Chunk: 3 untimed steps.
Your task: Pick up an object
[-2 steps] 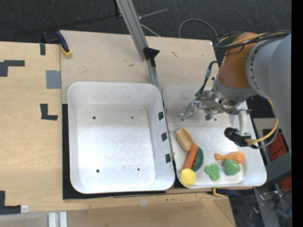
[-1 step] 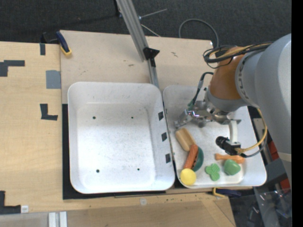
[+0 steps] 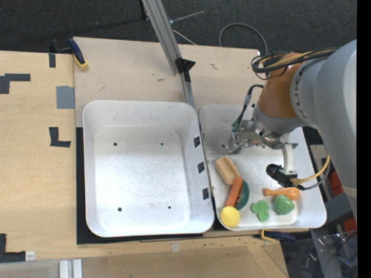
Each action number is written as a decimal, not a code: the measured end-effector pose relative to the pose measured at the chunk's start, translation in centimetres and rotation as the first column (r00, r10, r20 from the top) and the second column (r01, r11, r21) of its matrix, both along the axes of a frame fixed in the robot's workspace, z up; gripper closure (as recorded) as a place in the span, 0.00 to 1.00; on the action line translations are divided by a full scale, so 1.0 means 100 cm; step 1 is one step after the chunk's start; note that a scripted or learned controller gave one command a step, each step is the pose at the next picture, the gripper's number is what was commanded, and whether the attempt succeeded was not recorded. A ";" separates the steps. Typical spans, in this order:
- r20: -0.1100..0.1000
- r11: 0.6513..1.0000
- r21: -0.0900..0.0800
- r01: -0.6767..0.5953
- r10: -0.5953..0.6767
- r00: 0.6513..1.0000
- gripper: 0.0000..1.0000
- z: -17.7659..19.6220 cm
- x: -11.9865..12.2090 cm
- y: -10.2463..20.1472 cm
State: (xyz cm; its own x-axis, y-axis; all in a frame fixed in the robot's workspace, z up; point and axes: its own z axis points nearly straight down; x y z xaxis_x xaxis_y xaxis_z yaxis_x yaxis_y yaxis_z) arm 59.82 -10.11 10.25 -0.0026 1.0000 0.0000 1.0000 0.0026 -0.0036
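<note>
The hand [image 3: 232, 146] is low over the upper left part of the right bin [image 3: 310, 216], close to that bin's floor and near the wall it shares with its neighbour. Whether it is open or closed cannot be told from this slant, and nothing can be seen gripped in it. The grey arm [image 3: 333, 91], with its orange band [image 3: 277, 94], comes in from the right above the bin's far side.

Just below the hand, apart from it, a tan roll [image 3: 226, 169] lies tilted on the bin floor. An orange carrot [image 3: 234, 192] lies touching the roll's lower end, and a dark green piece [image 3: 244, 196] is tucked against the carrot's right side. At the carrot's lower tip a yellow lemon [image 3: 230, 216] rests in the bin's near left corner. Further right along the near wall sit a small green sprig [image 3: 261, 209] and a rounder green pepper [image 3: 283, 205], with a short orange stick [image 3: 280, 193] touching the top of the pepper.

The left bin [image 3: 139, 167] stands beside the right one, their rims meeting along the middle, and a few small dark dots mark its floor. Both bins rest on a pale wooden surface [image 3: 35, 155]. A grey metal rail [image 3: 160, 23] slants down from the top toward the gap between the bins. A blue and yellow clamp [image 3: 78, 52] sits at the far left corner of the lighter board, and a grey tape patch [image 3: 65, 96] lies to the left.
</note>
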 end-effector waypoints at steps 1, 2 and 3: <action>0.007 1.000 -0.001 0.001 -0.001 1.000 1.00 0.054 0.011 -0.003; 0.009 1.000 -0.001 0.000 0.000 1.000 1.00 0.114 0.019 0.000; 0.005 1.000 0.000 0.002 -0.002 1.000 1.00 0.137 0.020 0.000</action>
State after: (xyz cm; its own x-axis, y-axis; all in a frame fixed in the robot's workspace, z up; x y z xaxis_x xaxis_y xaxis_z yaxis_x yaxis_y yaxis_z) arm 61.77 -10.09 23.96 -0.0010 1.0000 0.0000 1.0000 0.0010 0.0012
